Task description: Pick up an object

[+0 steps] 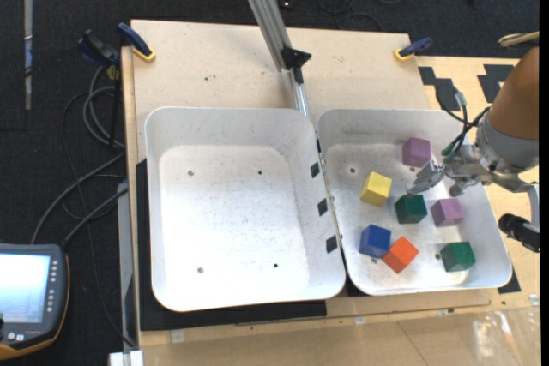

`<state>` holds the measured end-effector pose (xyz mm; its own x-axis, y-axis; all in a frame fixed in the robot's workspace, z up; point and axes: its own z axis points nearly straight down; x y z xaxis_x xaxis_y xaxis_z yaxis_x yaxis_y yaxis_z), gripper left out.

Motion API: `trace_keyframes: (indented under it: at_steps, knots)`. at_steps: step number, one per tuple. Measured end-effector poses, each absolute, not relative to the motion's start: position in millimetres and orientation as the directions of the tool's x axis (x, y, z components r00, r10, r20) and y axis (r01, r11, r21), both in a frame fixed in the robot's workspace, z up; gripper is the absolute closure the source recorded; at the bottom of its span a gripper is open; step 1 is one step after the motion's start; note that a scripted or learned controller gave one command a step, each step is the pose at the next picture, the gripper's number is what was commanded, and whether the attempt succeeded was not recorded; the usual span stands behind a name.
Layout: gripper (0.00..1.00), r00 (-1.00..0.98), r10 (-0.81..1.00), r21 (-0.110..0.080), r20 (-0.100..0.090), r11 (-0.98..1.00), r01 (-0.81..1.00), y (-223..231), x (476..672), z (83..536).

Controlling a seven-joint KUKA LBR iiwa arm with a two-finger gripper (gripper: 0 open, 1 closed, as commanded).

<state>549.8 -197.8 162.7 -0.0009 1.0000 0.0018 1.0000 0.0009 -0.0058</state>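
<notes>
Camera view: gripper [426, 178] above green cube [411, 208]

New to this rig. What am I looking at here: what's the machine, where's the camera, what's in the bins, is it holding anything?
One camera, fixed above the bench, looks down at a slant. The machine is a robot arm, grey with an orange section, reaching in from the right; at its end is a two-finger gripper.

Two shallow white bins sit side by side. The left bin has only specks. The right bin holds seven small blocks: a yellow block, a blue block, an orange block, two green blocks and two purple blocks.

The gripper hangs above the blocks, near the upper green one. No block sits between its fingers.
</notes>
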Motion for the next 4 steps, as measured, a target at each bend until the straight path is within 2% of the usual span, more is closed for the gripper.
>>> trace_keyframes:
  at_steps: [1,2,3,4]
  knots:
    - [0.0,-0.002,1.0,-0.004,0.001,0.002,1.0,-195,555.8,117]
    - [0.0,0.0,1.0,0.002,0.0,0.0,1.0,-194,557.3,97]
    - [1.0,-0.001,1.0,0.004,-0.001,0.001,1.0,-195,557.4,107]
    - [1.0,-0.001,1.0,0.006,-0.003,0.001,1.0,-199,556.3,169]
